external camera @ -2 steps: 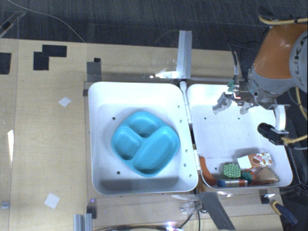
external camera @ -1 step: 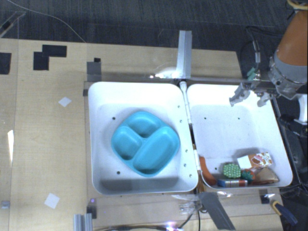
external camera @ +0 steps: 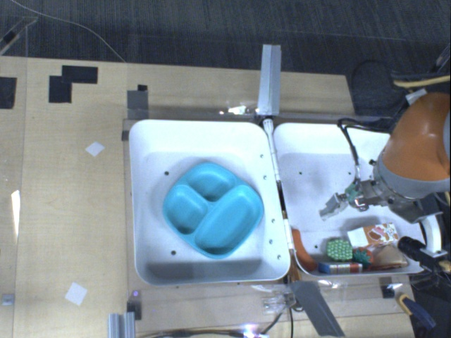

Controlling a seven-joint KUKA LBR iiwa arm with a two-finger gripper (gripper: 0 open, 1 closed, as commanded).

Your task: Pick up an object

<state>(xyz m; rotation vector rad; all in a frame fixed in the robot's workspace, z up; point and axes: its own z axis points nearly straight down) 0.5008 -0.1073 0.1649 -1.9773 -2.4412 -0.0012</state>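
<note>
My tool (external camera: 332, 208) hovers in the right bin (external camera: 310, 153), grip state unclear. Small objects (external camera: 356, 248) cluster along that bin's near edge. Blue divided tray (external camera: 213, 208) sits in the left bin (external camera: 151, 153).

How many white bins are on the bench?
2: the left bin holds a blue divided tray; the right bin sits beside it, with the gripper over it.
</note>
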